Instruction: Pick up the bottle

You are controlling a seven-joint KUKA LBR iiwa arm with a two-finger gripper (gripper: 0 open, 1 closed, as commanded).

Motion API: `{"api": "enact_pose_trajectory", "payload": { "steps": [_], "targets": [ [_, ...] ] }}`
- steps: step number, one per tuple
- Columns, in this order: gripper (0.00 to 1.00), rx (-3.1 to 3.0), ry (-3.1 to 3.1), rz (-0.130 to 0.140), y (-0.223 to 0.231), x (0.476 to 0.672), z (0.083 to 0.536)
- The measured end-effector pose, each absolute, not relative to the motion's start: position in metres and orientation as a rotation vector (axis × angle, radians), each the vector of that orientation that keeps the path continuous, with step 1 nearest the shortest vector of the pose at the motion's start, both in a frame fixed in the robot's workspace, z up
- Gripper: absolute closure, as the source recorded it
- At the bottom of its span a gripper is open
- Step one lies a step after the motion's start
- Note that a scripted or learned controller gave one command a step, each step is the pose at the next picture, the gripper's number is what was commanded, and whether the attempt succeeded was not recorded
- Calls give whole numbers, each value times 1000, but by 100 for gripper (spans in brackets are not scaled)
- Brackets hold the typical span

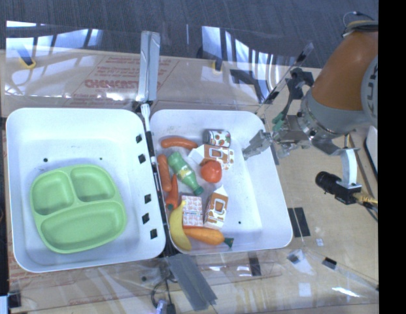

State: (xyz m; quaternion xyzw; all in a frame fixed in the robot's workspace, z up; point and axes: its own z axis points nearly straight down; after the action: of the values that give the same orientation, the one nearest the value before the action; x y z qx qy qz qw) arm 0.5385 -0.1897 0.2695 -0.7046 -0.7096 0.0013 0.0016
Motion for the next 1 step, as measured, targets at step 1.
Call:
{"api": "enact_pose_trajectory", "payload": {
  "steps": [1],
  "targets": [
    [0, -2199, -2239, 6, -100, 577, 162]
  ]
}}
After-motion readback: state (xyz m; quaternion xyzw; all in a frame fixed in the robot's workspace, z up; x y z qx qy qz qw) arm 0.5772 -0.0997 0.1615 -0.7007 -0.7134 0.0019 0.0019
